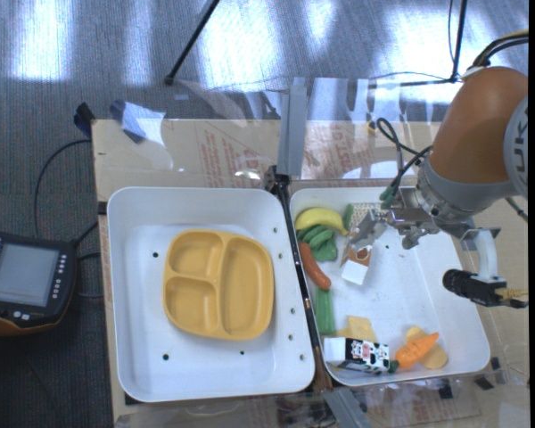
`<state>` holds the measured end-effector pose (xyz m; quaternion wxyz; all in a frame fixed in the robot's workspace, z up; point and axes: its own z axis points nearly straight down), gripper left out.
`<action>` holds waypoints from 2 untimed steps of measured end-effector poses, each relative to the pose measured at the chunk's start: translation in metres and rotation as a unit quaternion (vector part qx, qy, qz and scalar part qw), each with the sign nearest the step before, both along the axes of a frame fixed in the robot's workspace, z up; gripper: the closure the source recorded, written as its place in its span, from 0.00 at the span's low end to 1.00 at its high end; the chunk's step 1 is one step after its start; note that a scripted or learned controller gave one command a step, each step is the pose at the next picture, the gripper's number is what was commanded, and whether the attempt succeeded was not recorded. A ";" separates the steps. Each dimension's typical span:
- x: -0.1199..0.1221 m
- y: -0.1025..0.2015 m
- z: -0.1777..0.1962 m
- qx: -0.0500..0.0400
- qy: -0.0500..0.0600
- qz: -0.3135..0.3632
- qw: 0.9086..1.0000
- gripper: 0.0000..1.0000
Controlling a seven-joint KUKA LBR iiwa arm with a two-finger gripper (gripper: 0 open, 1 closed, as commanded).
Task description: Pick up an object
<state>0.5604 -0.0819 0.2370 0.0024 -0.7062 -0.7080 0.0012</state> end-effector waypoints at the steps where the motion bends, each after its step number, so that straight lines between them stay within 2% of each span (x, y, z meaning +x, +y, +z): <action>1: 0.057 -0.024 -0.079 0.000 0.003 -0.062 0.998 0.00; 2: 0.084 -0.038 -0.150 -0.001 -0.002 -0.035 0.999 0.00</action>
